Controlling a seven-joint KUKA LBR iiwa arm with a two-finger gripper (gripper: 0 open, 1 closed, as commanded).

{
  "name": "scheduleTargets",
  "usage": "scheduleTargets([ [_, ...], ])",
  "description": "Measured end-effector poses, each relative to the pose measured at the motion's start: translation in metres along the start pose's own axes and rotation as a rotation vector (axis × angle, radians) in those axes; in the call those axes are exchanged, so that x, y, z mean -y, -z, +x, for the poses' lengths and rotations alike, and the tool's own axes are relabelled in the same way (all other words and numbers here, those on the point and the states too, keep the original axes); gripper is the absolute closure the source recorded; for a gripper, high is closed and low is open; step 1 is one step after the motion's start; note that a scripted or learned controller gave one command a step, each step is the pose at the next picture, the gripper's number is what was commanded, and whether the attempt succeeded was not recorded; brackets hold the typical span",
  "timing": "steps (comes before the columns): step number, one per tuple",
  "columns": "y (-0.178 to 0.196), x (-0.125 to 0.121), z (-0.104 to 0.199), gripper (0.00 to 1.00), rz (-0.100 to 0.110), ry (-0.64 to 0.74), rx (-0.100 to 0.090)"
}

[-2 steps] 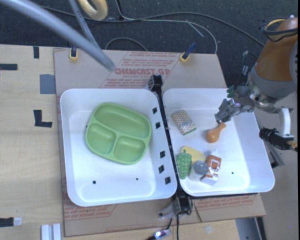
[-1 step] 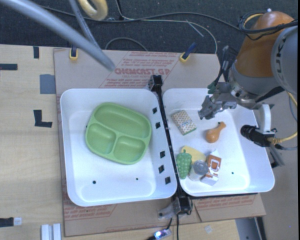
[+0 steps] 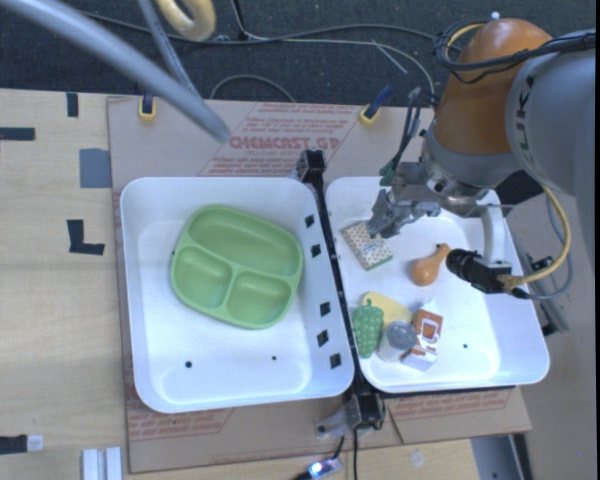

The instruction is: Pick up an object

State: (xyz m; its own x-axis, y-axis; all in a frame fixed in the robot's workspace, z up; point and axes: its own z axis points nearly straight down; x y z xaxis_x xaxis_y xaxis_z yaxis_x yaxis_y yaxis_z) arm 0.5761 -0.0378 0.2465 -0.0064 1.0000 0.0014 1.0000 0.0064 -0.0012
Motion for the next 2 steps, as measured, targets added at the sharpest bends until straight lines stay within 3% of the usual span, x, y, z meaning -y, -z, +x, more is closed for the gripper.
scheduleTargets([
  [2, -0.013, -0.023, 0.116, 1.0, 0.0, 0.001, 0.0],
])
